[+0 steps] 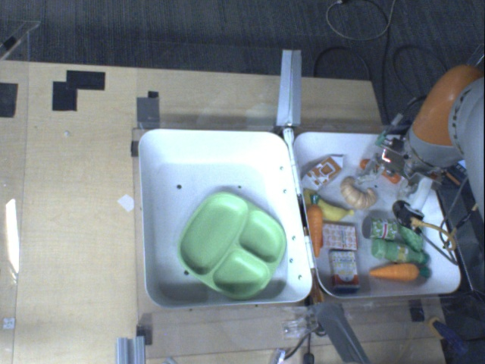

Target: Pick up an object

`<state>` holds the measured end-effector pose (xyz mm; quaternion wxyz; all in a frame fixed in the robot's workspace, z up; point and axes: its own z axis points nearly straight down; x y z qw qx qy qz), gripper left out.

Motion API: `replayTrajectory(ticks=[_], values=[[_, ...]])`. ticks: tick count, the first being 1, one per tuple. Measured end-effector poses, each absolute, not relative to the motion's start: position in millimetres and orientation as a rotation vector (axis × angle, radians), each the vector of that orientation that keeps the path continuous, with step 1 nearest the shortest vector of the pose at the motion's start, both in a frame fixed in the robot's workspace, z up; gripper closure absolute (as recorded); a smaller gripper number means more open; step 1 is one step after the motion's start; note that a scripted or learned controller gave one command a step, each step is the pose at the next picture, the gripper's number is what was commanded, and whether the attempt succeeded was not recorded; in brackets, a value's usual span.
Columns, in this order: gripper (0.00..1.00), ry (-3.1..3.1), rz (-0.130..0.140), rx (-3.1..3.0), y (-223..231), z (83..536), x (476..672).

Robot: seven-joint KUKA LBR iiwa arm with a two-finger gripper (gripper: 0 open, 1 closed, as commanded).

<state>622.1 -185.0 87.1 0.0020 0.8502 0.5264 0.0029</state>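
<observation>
The right bin holds a jumble of small items. Among them are a tan bread roll, a yellow banana, an orange carrot by the left wall and a second carrot near the front. There are also a patterned snack packet, a pink box, a small can and a green packet. My gripper hangs over the bin's far right part, just above and right of the bread roll. The arm's grey wrist and orange band rise behind it.
The left bin holds a green divided plate toward its front. A metal divider post stands between the bins at the back. Cables trail along the right bin's right edge.
</observation>
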Motion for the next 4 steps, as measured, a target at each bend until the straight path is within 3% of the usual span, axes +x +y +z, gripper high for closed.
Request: replayTrajectory(ticks=[1,2,4], values=[[1.00,1.653,0.021,2.663,-182.9,100.1,625.3],[1.00,1.620,0.009,2.687,-118.8,245.7,617.6],[1.00,1.639,0.018,2.671,-115.9,268.1,620.5]])
